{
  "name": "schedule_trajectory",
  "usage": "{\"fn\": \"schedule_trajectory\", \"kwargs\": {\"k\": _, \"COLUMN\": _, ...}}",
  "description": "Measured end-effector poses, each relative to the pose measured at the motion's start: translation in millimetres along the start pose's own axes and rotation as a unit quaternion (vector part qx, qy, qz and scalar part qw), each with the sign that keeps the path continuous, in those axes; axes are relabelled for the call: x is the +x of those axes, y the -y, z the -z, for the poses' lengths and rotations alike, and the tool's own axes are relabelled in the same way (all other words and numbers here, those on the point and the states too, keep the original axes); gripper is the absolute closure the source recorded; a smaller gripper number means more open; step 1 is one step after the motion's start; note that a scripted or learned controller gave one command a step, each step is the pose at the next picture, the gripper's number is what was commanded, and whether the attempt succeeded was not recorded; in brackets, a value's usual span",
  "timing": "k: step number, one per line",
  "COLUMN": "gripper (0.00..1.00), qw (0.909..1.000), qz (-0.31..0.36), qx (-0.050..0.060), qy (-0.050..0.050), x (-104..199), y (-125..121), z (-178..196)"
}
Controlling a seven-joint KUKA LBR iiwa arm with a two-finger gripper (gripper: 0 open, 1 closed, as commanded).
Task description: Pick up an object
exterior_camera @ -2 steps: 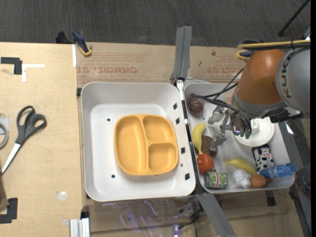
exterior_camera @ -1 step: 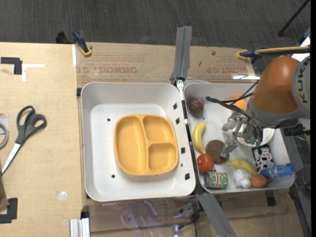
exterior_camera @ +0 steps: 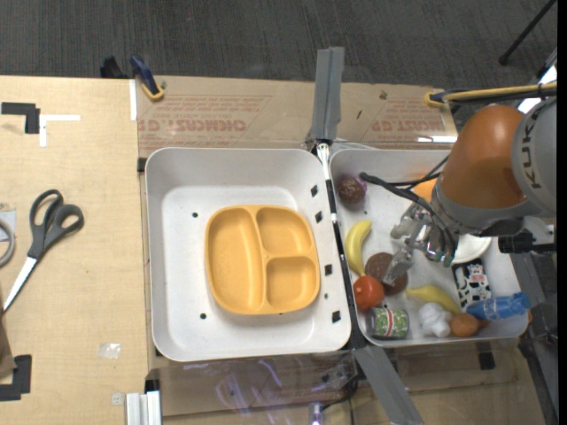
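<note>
Yellow banana (exterior_camera: 357,244) lies in the right bin (exterior_camera: 387,168) near its left wall, long axis running toward the bench's front edge. Gripper (exterior_camera: 400,266) hangs above a brown round object (exterior_camera: 383,266); its opening is unclear.

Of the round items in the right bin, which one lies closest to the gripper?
The brown ball, just left of the gripper. The red tomato sits lower left of it, and the dark purple ball lies near the bin's top edge.
</note>
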State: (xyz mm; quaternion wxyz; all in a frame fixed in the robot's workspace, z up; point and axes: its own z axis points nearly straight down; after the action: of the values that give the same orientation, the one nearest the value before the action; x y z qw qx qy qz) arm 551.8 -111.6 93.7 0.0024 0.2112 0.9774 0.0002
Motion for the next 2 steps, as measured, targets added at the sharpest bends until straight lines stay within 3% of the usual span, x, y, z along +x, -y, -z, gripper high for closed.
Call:
{"fn": "schedule_trajectory", "kwargs": {"k": 1, "gripper": 0.0, "qw": 0.9996, "qz": -0.029, "qx": 0.001, "qy": 0.0, "x": 33.7, "y": 28.9, "z": 0.2}}
{"fn": "schedule_trajectory", "kwargs": {"k": 2, "gripper": 0.0, "qw": 0.9899, "qz": -0.142, "qx": 0.0, "qy": 0.002, "x": -53.8, "y": 49.5, "z": 1.4}}
